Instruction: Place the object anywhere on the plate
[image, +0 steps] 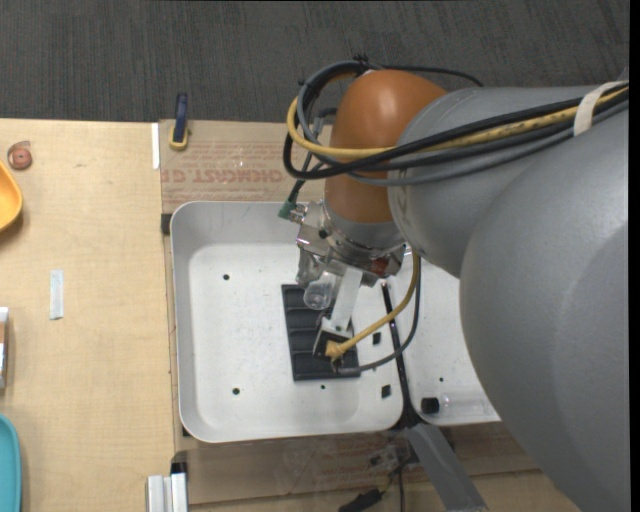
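The gripper (328, 300), metal and pale plastic below the arm's glossy orange band, hangs low in the smooth white bin (225, 340) at the centre of the frame; I cannot tell whether it is open or closed. Beneath it a black ribbed slab (302, 335), rectangular with parallel ridges, lies flat on the bin floor, partly covered by the gripper. On the pale wood-grained bench (90, 350), an orange curved rim (6, 205) and a teal curved rim (5, 465) show at the left edge.

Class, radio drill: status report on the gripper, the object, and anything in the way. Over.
Gripper low over white bin. Whether it holds anything: cannot tell, arm overhangs it. Orange piece and teal piece at bench left edge.
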